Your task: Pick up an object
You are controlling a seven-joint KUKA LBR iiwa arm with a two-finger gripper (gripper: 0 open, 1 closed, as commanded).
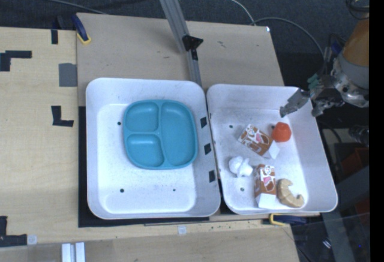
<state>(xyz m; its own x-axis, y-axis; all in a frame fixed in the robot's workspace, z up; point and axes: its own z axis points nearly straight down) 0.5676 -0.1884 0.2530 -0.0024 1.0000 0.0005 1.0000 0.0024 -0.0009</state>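
Count: 2 white bins on the desk (138, 63), left bin (96, 153) and right bin (315, 159). Left bin: 1 blue divided plate (160, 133) with 3 compartments. Right bin: 5 items, namely 2 brown-and-white printed packets (256, 139) (265, 181), 1 orange-red ball (281, 131), 1 small white piece (240, 166), 1 tan curved piece (290, 193). 1 end effector (305, 104) over the right bin's far corner

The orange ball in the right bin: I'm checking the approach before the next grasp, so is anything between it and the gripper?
Nothing visible. The gripper hangs over the right bin's upper right corner, with bare bin floor between it and the orange ball. A patterned packet lies on the ball's far side.
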